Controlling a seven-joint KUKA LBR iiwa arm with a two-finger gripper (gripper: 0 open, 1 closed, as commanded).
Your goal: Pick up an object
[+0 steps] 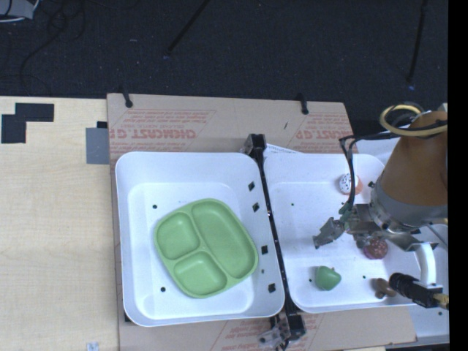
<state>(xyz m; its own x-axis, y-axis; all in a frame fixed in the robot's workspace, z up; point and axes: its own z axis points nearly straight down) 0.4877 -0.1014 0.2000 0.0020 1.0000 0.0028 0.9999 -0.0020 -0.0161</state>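
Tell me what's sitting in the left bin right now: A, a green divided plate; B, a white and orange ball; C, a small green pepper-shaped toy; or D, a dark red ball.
A: the green divided plate lies in the left bin, while the small green toy and both balls are in the right bin.

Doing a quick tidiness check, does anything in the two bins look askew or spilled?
Nothing spilled. The green divided plate lies at a slant to the walls of the left bin. In the right bin, the green apple-like object and the small reddish item lie scattered.
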